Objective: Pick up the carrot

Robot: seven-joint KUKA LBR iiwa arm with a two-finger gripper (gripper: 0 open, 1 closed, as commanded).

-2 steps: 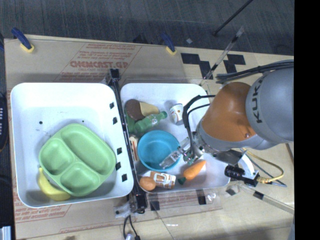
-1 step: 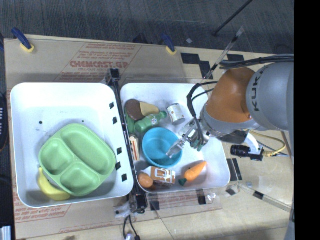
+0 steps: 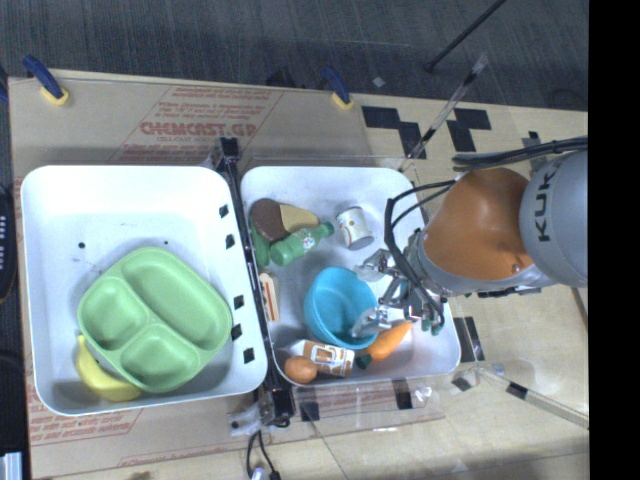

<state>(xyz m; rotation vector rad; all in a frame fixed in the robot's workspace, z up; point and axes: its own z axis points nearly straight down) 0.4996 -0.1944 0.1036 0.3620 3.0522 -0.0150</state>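
Carrot [image 3: 390, 340] lying in the right bin [image 3: 300, 183], near its lower right corner, just beside the blue bowl [image 3: 338, 303]. Tool [image 3: 385, 313] low over the carrot's upper end; cannot tell whether spread or pinching.

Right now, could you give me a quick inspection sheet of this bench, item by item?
Surface: two white bins side by side, left bin, right bin, on a bench covered in brown printed sheet.
Job's things: carrot lying in the right bin by its near wall, next to the blue bowl.
Clutter: green bottle, small can, brown item, small bottle; green tray over something yellow in the left bin.
Grippers: gripper just above the carrot's end.
Cables: black cables looping at the wrist.
Surroundings: dark floor, blue clamps.
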